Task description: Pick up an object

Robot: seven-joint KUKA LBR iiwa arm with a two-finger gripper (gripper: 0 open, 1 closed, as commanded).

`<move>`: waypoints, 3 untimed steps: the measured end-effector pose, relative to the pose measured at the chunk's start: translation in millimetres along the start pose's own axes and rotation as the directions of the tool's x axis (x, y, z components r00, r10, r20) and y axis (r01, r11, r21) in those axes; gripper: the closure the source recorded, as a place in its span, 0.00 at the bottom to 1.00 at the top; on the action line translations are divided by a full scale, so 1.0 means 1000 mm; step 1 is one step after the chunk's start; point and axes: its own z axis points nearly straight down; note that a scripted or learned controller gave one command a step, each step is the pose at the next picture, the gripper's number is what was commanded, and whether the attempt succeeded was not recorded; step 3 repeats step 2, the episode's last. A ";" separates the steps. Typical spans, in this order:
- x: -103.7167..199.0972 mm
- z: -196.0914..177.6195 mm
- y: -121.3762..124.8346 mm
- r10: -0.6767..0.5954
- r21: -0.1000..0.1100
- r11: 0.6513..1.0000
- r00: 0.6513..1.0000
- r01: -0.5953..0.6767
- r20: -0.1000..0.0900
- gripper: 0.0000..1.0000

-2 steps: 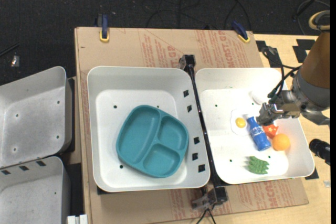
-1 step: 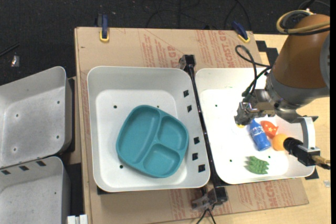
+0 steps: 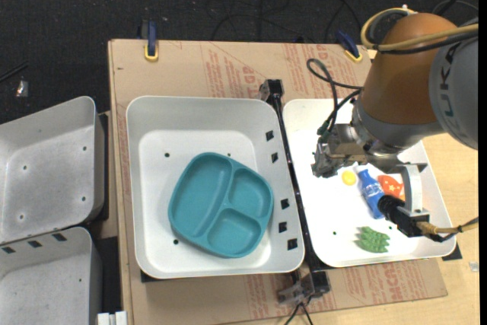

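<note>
My gripper (image 3: 326,164) low in right bin (image 3: 304,114), can't tell jaw state; yellow ball (image 3: 348,178) just beside me toward bin's near-right, blue tube (image 3: 370,192) past it, long axis running diagonally away

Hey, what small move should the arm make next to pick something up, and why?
Probably a short descent: the gripper hangs over the right bin, beside the small yellow piece and blue object. Nothing visibly in it yet.
</note>
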 end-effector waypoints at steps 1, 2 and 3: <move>0.055 0.016 0.007 0.000 0.003 1.000 1.000 0.000 0.000 1.00; 0.107 0.010 0.016 0.001 -0.001 1.000 1.000 -0.001 0.001 1.00; 0.107 0.010 0.016 0.001 -0.001 1.000 1.000 -0.001 0.001 1.00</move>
